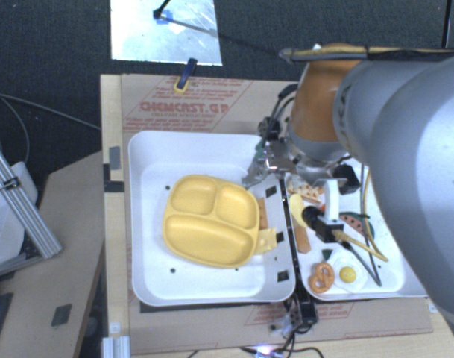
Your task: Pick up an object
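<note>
Cardboard (204, 109) lines the bench under both bins. Nearest in the right bin (391, 286) lie a pretzel (321, 277) and a toy egg (347, 274), close together. The left bin (148, 200) holds one yellow tray (212, 218), upside unclear, near the shared wall. Farther back the gripper (265, 161) hangs about over that wall, just beyond the tray's far corner; whether it is apart or together I cannot tell, and nothing shows held. Likely trouble: coming straight down it may strike the wall, or skid off the tray's broad smooth rim. Beyond lies a silvery sheet (167, 21).
</note>
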